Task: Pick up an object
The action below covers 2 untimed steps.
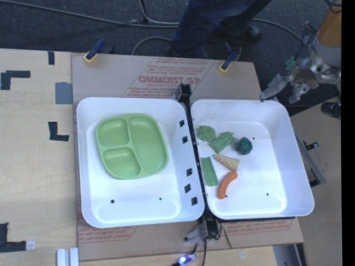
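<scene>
Several small toy foods lie in the right bin: a bumpy light-green piece, a green pod, a dark teal ball, a beige wedge, a green strip and an orange sausage shape. My gripper hangs over the bin's far right corner, well above and to the right of the toys. It is open, with nothing between its fingers.
The left bin holds a light-green divided plate. A black hinge strip runs between the bins. Both bins rest on a cardboard sheet held by clamps at the back.
</scene>
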{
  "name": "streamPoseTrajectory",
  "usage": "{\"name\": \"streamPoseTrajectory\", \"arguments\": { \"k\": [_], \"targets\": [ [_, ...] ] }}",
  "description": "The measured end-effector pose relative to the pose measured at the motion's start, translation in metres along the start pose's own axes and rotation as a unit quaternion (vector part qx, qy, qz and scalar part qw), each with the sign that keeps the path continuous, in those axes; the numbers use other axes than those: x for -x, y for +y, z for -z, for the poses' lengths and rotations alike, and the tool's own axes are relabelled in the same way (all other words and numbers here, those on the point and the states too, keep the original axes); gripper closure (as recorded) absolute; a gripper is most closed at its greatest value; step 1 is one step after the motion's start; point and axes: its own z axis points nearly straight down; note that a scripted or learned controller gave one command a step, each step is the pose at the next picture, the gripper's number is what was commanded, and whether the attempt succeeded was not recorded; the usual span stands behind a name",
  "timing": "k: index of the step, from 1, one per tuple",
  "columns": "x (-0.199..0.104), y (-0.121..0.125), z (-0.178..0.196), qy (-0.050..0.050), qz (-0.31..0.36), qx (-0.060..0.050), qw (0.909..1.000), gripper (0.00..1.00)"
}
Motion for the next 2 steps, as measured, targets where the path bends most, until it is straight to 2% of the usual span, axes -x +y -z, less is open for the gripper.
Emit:
{"name": "streamPoseTrajectory", "arguments": {
  "k": [1,2],
  "targets": [
    [-0.001,0.002,0.010,-0.001,0.002,0.006,1.0000,0.00],
    [-0.001,-0.003,-0.052,-0.002,0.002,0.005,1.0000,0.00]
  ]
}}
